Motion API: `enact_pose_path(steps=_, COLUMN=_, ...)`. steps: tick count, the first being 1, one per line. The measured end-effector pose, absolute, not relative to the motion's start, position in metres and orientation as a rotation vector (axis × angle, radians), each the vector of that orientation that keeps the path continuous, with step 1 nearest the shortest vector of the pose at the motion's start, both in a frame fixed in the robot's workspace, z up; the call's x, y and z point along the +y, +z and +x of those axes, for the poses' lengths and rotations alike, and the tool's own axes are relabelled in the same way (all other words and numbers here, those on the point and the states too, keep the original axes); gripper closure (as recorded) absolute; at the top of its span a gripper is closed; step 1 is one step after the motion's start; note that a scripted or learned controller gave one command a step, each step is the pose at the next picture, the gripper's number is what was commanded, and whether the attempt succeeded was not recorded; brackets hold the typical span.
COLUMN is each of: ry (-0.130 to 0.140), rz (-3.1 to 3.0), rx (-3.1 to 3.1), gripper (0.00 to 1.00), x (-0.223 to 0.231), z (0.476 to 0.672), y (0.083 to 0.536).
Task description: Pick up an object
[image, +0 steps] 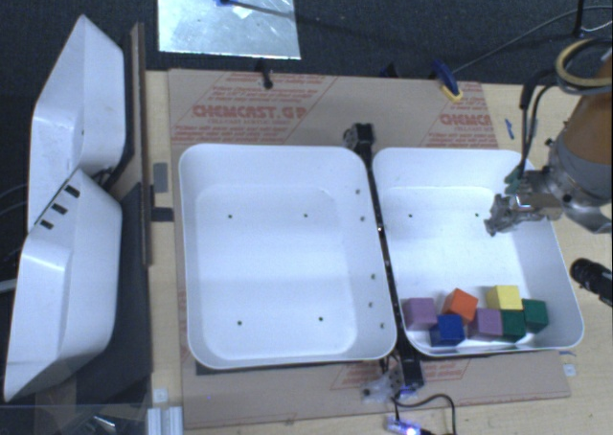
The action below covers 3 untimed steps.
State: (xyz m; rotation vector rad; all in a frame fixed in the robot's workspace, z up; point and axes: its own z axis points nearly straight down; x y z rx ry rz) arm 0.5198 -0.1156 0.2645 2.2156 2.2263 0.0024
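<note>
1. Camera view: claw (500, 215) poised at right of frame above right bin (421, 195), carrying nothing; open or closed, cannot tell.
2. Coloured blocks (476, 316) clustered at lower right; nothing lifted yet; whole pick left.

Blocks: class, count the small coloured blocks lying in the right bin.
6, clustered at the bin's near edge: purple, blue, orange, a second purple, yellow, green. They are packed close, so another could be hidden behind them.
</note>
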Motion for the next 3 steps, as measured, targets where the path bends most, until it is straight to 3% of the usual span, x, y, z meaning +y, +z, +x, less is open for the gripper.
enact_pose_path(steps=1, ry=0.002, rz=2.217, rx=2.226, gripper=1.0, x=-0.076, z=0.535, y=0.262)
enact_pose_path(steps=3, ry=0.003, rz=2.217, rx=2.225, gripper=1.0, x=0.023, z=0.584, y=0.25)
